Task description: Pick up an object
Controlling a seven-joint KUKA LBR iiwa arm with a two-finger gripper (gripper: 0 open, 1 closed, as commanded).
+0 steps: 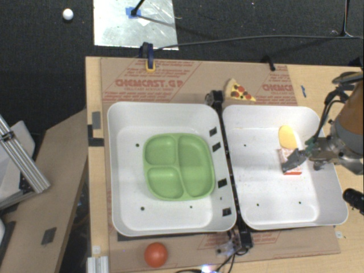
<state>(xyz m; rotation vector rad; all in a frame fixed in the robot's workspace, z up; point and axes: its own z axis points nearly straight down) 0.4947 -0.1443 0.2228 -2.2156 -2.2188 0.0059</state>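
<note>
Right now two white bins sit side by side on the surface [187, 75], touching along the middle of the frame. The left bin [122, 152] holds a green divided plate [178, 166], lying flat at its centre with bare floor all round it. The right bin [267, 203] holds a yellow object [288, 135] in its upper right part and, just below it, a small white-and-red item [289, 165] partly covered by the jaws [293, 161]. The arm [344, 135] reaches in from the right edge of the frame, over the bin's right rim. Whether the jaws are spread or pinching anything, I cannot tell; they are dark and blurred against the item. The lower and left parts of the right bin are bare. Outside the bins, a pizza-slice toy [240, 91] lies at the upper rim between them, and an orange ball [156, 254] sits near the lower edge of the frame.
</note>
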